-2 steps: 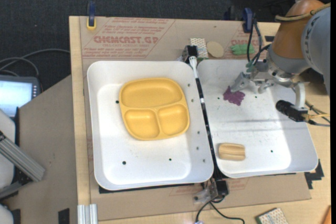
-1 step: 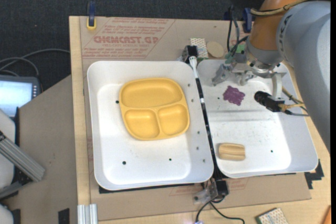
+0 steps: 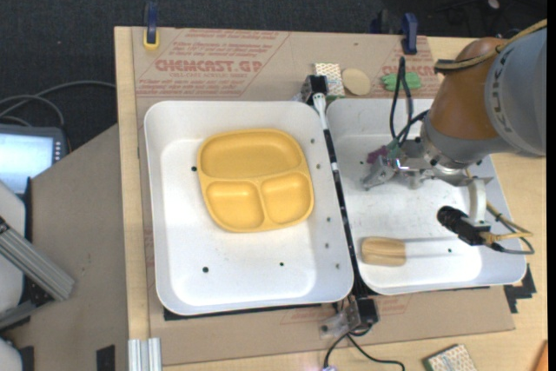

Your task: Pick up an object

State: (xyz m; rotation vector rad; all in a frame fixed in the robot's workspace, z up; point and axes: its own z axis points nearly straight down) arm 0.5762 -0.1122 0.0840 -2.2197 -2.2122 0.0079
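While the gripper [image 3: 380,170] hangs low over one white bin [image 3: 495,269], open or closed I cannot tell, a wooden handle [image 3: 383,251] lies just below it in view. A yellow plate [image 3: 256,179] sits view-left of it. Red print [image 3: 208,64] up-left reads "CHEMCAST GP".

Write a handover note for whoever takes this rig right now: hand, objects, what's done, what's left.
Hand: low over the right bin, near its left wall; nothing seen in its grasp.
Things: a wooden-handled tool lies at the front of the right bin, apart from the hand. A small purplish thing sits right by the hand, too small to identify. A yellow divided plate lies in the left bin.
Done: nothing lifted yet.
Left: grasp one object and raise it.
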